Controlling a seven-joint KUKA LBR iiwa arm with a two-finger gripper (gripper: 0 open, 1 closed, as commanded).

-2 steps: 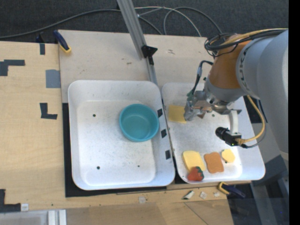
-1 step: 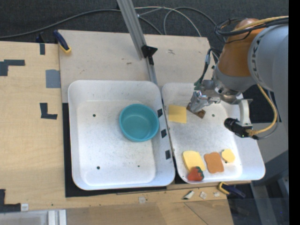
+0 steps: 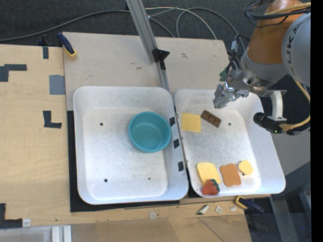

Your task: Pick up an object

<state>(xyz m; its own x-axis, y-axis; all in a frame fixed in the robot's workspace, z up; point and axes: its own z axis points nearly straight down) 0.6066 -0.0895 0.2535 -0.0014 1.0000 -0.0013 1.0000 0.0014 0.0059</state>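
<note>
My gripper [image 3: 221,101] hangs over the far edge of the right bin [image 3: 262,150], just up and right of a brown chocolate bar [image 3: 211,118]. Nothing shows between its fingers. Left of the bar lies a yellow cheese slice [image 3: 191,122]. Along the right bin's near edge sit a yellow block [image 3: 207,171], a red strawberry [image 3: 210,187], an orange toast piece [image 3: 230,175] and a small yellow round piece [image 3: 245,167]. A teal bowl [image 3: 149,131] stands in the left bin [image 3: 96,150].
A grey metal pole [image 3: 146,29] slants across the bench behind the bins. Cables trail along the dark back area. Bare room lies in the middle of the right bin and around the bowl.
</note>
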